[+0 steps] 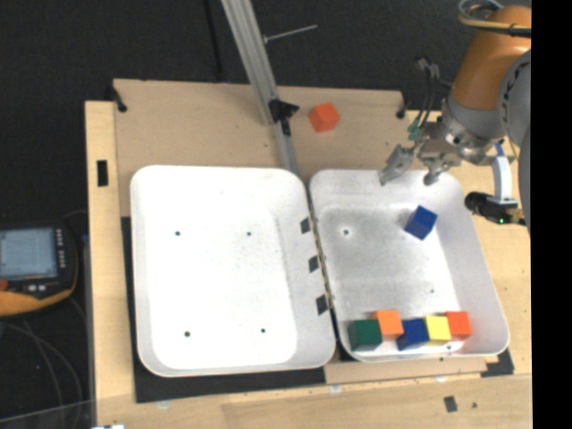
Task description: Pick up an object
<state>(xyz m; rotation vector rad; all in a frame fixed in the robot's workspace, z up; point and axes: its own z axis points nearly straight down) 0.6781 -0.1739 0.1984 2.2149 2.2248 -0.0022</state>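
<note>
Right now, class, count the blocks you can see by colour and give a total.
Orange blocks: 3
Blue blocks: 2
Green block: 1
Yellow block: 1
Total: 7

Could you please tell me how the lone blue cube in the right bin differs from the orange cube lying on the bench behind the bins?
The blue cube lies inside the right bin, while the orange cube sits outside both bins on the bare bench. They differ in colour, blue against orange. The blue cube lies just below the gripper; the orange cube is farther off to its left. Both look like small cubes of similar size, each lying apart from other things.
</note>
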